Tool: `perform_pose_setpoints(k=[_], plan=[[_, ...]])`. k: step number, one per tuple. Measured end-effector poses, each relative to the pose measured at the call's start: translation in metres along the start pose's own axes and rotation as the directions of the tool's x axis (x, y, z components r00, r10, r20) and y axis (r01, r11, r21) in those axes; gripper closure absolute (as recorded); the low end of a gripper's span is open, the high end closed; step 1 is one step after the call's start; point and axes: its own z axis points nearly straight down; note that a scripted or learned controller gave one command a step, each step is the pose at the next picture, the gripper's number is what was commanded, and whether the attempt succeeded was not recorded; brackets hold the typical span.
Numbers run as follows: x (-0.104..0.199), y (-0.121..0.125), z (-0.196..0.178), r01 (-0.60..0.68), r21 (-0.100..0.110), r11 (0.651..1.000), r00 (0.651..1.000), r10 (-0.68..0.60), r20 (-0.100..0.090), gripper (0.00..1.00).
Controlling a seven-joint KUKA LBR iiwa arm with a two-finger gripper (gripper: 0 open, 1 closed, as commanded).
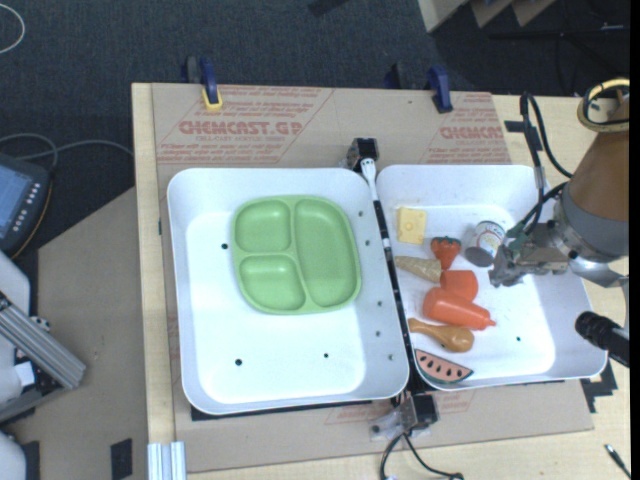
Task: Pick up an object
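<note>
White plastic, both bins: the left bin (200, 358) carries a green divided plate (297, 253), the right bin (530, 353) has all the toy food. Using the yellow cheese block (411, 224) as landmark: just below-right of it sits a small carrot-like piece (446, 250), below that a red-orange pepper (458, 303), left of the pepper a tan cone-ish item (419, 266), further down a brown drumstick-like piece (443, 336), and at the bin's near rim a watermelon slice (442, 368). Right of the cheese, a small round tin (489, 235).

The gripper (500, 261) hangs right of the cheese and just below the tin, beside the pepper, w/ nothing visibly between its fingers (whether they're apart or together I cannot tell at this res).

Judgement: approach step, no grasp made yet. Likely targets are the tin or the pepper, both close by. Next move calls for centring over one item, descending w/o nudging neighbours (they're packed tight), then closing and lifting straight up
</note>
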Motion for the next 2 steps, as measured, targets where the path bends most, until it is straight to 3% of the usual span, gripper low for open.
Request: perform_pose_setpoints(k=[2], plan=[[0.101, 0.006, 0.002, 0.0, -0.003, 1.0, 1.0, 0.0, 0.001, 1.0]])
